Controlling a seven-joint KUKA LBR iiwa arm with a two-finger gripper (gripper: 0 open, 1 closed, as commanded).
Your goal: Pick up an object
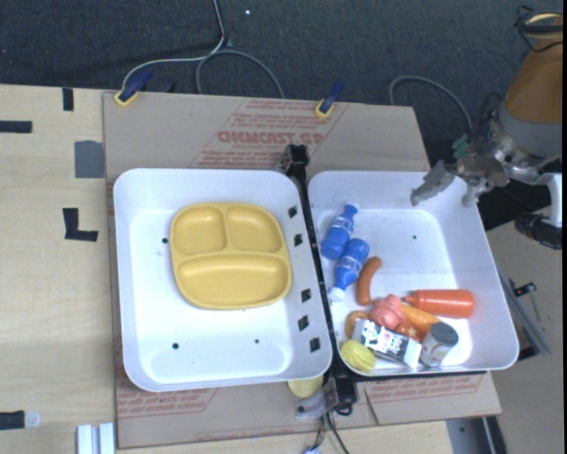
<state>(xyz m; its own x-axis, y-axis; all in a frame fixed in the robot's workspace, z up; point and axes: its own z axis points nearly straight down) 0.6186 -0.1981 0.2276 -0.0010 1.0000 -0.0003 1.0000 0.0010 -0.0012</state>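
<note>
My gripper (446, 195) hangs over the back right corner of the right bin (472, 244), open, with nothing between its fingers. In this bin a blue bottle (341, 245) lies near the divider, with a sausage (366, 280) beside it. Further forward lie an orange carrot (442, 302), a pink toy (389, 312), a small black and white box (389, 342), a yellow lemon (359, 355) and a grey can (439, 343). All of these are to the front and left of the gripper, apart from it.
The left bin (141, 282) holds a yellow divided plate (231, 255). A black divider (307, 263) runs between the bins. Cables (217, 55) trail over the dark floor behind the bench. The grey and orange arm (534, 93) stands at the right edge.
</note>
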